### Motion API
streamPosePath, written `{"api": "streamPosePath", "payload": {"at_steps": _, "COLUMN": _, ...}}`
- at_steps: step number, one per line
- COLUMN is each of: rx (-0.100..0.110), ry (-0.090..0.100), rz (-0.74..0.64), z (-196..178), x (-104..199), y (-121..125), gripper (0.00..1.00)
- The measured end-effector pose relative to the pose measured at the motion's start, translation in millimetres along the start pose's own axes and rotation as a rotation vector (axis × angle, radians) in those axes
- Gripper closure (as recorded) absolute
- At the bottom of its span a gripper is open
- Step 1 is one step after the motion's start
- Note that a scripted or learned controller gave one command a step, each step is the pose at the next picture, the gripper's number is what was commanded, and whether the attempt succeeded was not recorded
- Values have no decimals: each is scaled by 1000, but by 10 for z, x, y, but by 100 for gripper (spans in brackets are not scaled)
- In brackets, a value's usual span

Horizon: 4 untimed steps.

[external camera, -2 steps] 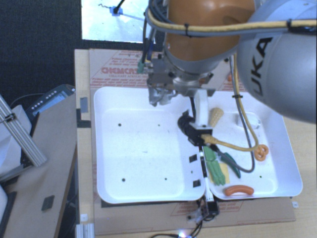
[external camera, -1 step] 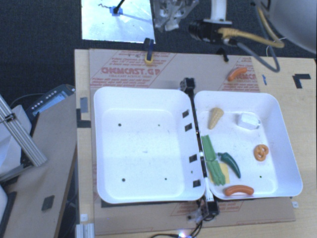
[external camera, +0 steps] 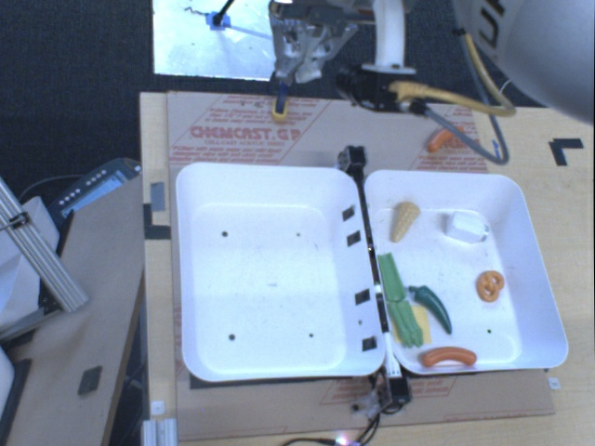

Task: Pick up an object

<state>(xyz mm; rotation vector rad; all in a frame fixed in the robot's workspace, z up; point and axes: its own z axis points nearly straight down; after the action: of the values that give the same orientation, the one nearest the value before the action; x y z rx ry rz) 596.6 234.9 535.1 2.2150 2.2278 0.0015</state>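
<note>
All the candidates sit in the right bin [external camera: 535, 249] — corn [external camera: 404, 220], pretzel [external camera: 490, 286], sausage [external camera: 448, 357], green pepper [external camera: 430, 306], clear cup [external camera: 466, 226]. Left bin [external camera: 200, 277] presumably the drop side. Hand [external camera: 296, 68] is parked high beyond the bins, above the surface [external camera: 576, 203] — can't tell if it's spread or closed, nothing visibly in it. Pick not started, I'd say.

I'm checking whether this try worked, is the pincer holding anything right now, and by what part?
It cannot be told. The pincer hangs beyond the bins' far edge, above a small yellow piece on the board, and the view is too blurred to show anything between its tips.
</note>
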Motion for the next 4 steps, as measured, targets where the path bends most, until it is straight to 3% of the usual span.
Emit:
{"api": "streamPosePath", "payload": {"at_steps": 2, "rx": 1, "ry": 1, "rz": -1, "z": -2, "x": -5, "y": -523, "gripper": 100}}
{"api": "streamPosePath", "payload": {"at_steps": 3, "rx": -3, "ry": 0, "rz": 6, "z": 10, "x": -16, "y": 232, "gripper": 100}}
{"api": "streamPosePath", "payload": {"at_steps": 4, "rx": -4, "ry": 0, "rz": 6, "z": 5, "x": -17, "y": 737, "gripper": 100}}
